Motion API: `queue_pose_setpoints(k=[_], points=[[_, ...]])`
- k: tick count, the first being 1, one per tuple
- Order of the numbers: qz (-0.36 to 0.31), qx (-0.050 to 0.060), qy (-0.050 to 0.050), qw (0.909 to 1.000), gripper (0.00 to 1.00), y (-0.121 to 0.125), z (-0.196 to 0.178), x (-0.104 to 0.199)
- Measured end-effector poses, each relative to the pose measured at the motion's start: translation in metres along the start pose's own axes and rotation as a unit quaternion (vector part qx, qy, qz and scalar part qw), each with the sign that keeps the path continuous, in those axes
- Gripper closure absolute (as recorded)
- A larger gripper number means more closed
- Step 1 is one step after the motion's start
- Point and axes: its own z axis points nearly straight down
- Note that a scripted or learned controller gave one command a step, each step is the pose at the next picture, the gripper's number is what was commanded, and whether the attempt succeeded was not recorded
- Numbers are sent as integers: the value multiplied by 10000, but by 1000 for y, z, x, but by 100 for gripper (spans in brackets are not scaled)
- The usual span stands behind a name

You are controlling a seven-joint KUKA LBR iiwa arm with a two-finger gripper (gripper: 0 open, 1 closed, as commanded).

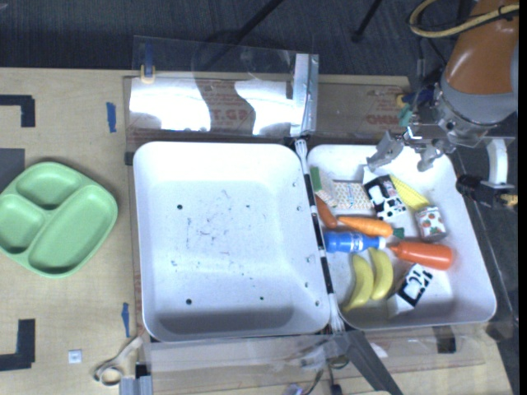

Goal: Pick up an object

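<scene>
The right bin (473, 290) holds several toys. Among them are a carrot (366, 225), an orange-red vegetable (426, 254), a blue bottle (344, 242) and two yellow bananas (371, 276). A black-and-white block (380, 193), a yellow piece (409, 193), a small patterned cube (430, 221) and a dotted card (347, 194) lie nearer the back. My gripper (405, 156) hangs open above the bin's back edge, just behind the black-and-white block. Its fingers (384, 153) are spread wide with nothing between them.
The left bin (222, 237) sits beside the right one, a ridge between them. A green divided plate (53, 216) lies on the bench at far left. A clear plastic panel (222, 93) stands behind the left bin. Another black-and-white piece (416, 285) lies at the front right.
</scene>
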Motion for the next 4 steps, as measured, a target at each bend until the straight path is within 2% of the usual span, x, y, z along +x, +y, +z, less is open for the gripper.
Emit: queue_pose_setpoints(k=[1,2,3,4], points=[[-290,-10,-2,9996,0,-21,142,-10],[-868,-17,-6,9962,0,-7,130,-11],[-3022,-81,-53,9532,0,-34,164,-29],[-3008,-79,-46,9536,100,-34,157,-29]])
